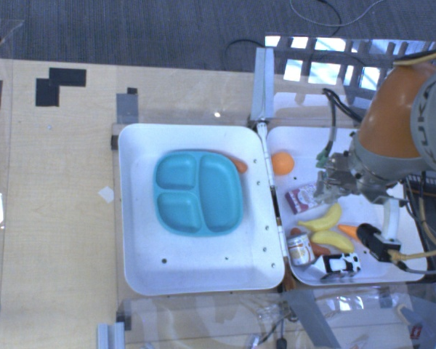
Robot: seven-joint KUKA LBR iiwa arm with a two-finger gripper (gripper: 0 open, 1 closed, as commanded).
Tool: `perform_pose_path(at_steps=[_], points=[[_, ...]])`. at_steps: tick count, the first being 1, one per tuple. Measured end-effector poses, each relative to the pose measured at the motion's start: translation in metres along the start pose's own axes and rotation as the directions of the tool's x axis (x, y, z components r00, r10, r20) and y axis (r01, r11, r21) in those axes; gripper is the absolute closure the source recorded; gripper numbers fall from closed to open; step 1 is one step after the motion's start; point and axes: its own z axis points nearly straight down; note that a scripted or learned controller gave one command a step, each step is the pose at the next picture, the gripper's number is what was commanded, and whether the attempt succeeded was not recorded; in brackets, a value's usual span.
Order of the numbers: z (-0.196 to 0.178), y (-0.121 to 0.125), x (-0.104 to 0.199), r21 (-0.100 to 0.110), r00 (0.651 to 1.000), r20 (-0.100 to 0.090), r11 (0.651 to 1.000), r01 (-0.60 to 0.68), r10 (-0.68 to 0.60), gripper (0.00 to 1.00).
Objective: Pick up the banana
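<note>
The banana point(324, 219) lay in the right bin point(400, 269), crowded by a packet point(299, 197), a can point(299, 248), an orange point(282, 163) and a carrot-like piece point(346, 230). The hand point(333, 182) hovered just above it; its grip state could not be told.

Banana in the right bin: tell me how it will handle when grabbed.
The banana looks curved and smooth, so it may pivot or slip between fingers. It seems stiff and light for its size. It lies crowded against the small can and an orange piece, so neighbours may shift.
</note>
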Motion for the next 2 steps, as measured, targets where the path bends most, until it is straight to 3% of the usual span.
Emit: perform_pose_path(at_steps=[1, 2], points=[[0.000, 0.000, 0.000, 0.000, 1.000, 0.000, 1.000, 0.000, 0.000, 0.00], [0.072, 0.024, -0.052, 0.004, 0.995, 0.000, 0.995, -0.099, 0.099, 0.00]])
